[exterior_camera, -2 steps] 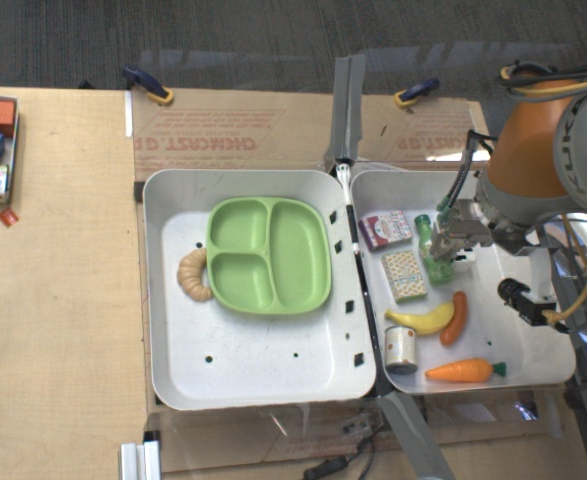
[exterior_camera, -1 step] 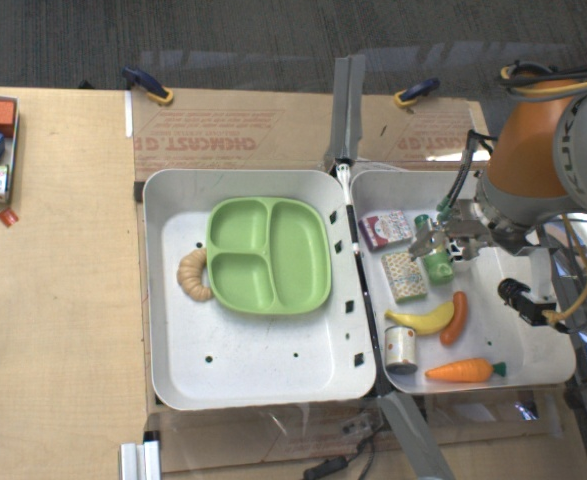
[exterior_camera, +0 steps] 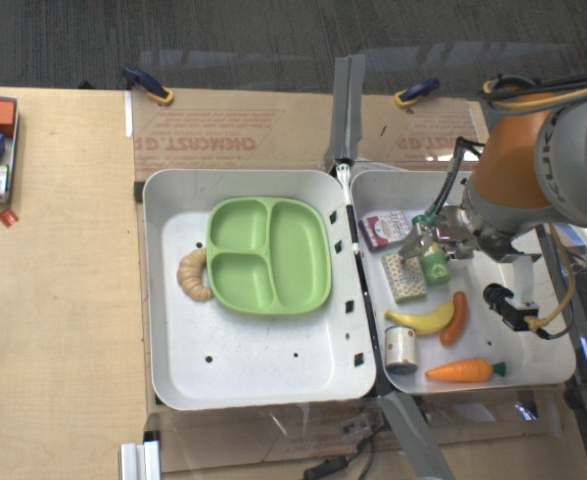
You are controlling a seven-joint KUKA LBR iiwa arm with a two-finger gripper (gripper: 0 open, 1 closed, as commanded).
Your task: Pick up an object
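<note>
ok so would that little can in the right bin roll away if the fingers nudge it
The can looks upright, so a low nudge would probably slide it. A high push might tip it, and then its round side would likely roll, though the banana beside it may stop it.

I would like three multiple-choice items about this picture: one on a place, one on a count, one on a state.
1. Where does the green plastic divided plate lie?
A. in the left white bin
B. in the right white bin
C. on the wooden bench top

2. How many compartments does this plate have?
A. two
B. three
C. four

3. How does the small silver metal can rest?
A. between the gripper's fingers
B. on the floor of the right bin, near the yellow toy banana
C. on the plate

Answers:
1. A: the plate sits on the left bin's floor, beside the tan curved pastry toy.
2. B: one long section and two smaller ones show.
3. B: the can lies just below the banana, apart from the gripper.
</note>
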